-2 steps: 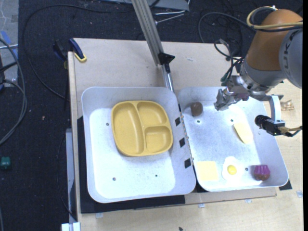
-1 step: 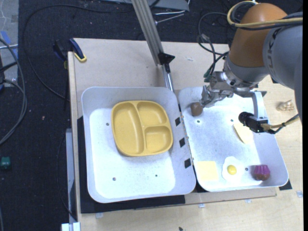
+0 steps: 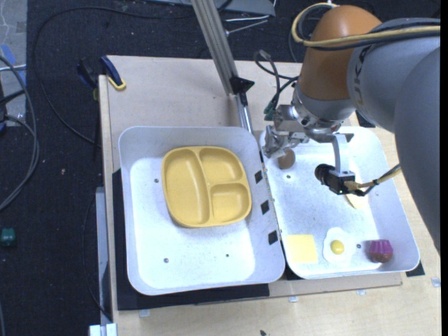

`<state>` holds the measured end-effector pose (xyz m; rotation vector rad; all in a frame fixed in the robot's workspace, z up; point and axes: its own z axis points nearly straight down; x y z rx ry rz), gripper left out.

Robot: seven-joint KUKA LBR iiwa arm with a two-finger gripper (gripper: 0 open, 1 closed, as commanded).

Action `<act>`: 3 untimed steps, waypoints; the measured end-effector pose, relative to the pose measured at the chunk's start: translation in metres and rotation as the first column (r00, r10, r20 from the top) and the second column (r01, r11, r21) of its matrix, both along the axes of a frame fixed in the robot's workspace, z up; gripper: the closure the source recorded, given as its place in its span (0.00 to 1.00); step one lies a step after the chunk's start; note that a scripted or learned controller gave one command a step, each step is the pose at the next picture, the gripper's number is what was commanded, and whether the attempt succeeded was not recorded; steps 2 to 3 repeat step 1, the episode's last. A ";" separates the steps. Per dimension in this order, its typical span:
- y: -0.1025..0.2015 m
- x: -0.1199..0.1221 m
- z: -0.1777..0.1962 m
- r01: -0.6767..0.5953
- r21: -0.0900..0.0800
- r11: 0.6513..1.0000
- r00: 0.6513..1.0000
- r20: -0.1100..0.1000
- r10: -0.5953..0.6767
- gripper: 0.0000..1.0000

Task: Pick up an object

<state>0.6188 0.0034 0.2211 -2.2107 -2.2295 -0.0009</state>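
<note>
At 9 o'clock on the bench the left bin [image 3: 140, 257] bears a yellow plate [image 3: 206, 186] with three compartments, lying flat toward that bin's 12 o'clock half.

My arm [image 3: 402, 68] comes in from 3 o'clock, high over the right bin [image 3: 308, 208], and bends down at the orange band [image 3: 336, 47], so that my wrist points steeply at the bin floor. My pincer [image 3: 275, 148] hangs in the right bin's 11 o'clock corner, close to the wall it shares with the left bin. Whether my pincer is wide or narrow I cannot tell; the wrist hides it from above.

Just at 5 o'clock of my pincer is a small brown lump [image 3: 285, 161], rounded and dull, low in the bin. I cannot tell whether it touches my pincer.

Along the right bin's 6 o'clock edge lie a yellow square slice [image 3: 302, 248], then a fried egg [image 3: 337, 246], then a dark purple piece [image 3: 380, 251] at the 5 o'clock corner. A pale yellow scrap [image 3: 355, 201] lies toward 3 o'clock.
</note>
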 end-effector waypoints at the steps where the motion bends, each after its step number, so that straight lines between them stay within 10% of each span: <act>1: 0.055 0.012 0.012 0.000 0.001 1.000 1.000 0.004 0.000 1.00; 3: 0.055 0.012 0.012 0.000 0.001 1.000 1.000 0.004 0.000 1.00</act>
